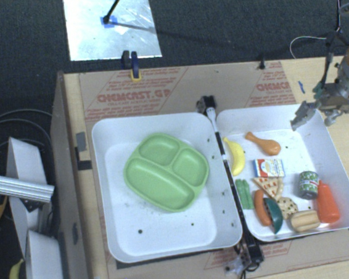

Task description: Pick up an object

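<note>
Camera view, bins: two shallow white plastic bins sit side by side on the bench; the left bin [119, 234] carries a light green sectioned plastic tray [165, 171], and the right bin [343, 177] carries the toy food.

Camera view, gripper: the grey two-finger gripper [311, 115] hangs at about 2 o'clock of the right bin, over its upper right rim. Its two fingers look spread, with nothing between them, so it carries nothing.

Camera view, candidates: a yellow plastic banana [236, 155] lies at 9 o'clock of the right bin, just beside the dividing wall. An orange toy drumstick [263, 143] lies at 11 o'clock, apart from its neighbours. A small white and blue carton [269, 168] sits near the centre. A green labelled can [309, 183] and an orange-red toy bottle [327, 204] stand at 4 o'clock, touching or nearly so. A tan toy bread roll [304, 220] lies at 6 o'clock, in the crowded lower cluster.

Step in hand: judged as the approach, with no object chosen yet.

Doing it well: the drumstick seems the safest pick, since it lies nearest the gripper with free space around it. The fingers should straddle its narrow width and descend squarely. The lower cluster risks pinching two items at once.
</note>
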{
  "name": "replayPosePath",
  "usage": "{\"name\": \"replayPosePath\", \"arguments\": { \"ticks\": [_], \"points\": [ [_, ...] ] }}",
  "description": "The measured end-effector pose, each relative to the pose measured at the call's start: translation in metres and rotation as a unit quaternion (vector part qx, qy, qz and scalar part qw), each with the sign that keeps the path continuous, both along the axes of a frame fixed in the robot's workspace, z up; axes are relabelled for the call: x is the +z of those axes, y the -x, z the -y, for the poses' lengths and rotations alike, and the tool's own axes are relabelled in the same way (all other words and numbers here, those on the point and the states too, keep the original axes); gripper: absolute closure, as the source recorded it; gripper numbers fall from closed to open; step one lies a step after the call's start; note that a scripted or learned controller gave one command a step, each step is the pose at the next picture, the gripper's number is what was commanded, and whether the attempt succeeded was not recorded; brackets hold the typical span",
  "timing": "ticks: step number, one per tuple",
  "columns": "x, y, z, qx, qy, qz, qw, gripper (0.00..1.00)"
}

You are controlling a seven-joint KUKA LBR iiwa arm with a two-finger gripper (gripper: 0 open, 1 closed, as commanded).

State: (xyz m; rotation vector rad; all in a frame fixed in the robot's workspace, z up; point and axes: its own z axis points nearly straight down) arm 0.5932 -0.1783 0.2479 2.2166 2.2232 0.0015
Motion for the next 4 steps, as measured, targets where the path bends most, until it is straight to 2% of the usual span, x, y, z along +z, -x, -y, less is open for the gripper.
{"name": "replayPosePath", "arguments": {
  "ticks": [1, 2, 3, 4],
  "points": [
    [-0.164, 0.014, -0.03, -0.001, -0.0026, 0.0, 1.0, 0.0],
    [-0.04, -0.012, -0.026, 0.002, 0.0013, 0.005, 1.0, 0.0],
    [-0.118, 0.038, -0.028, -0.001, -0.0013, -0.003, 1.0, 0.0],
    [-0.16, 0.087, -0.06, -0.002, -0.0001, 0.006, 1.0, 0.0]
  ]
}}
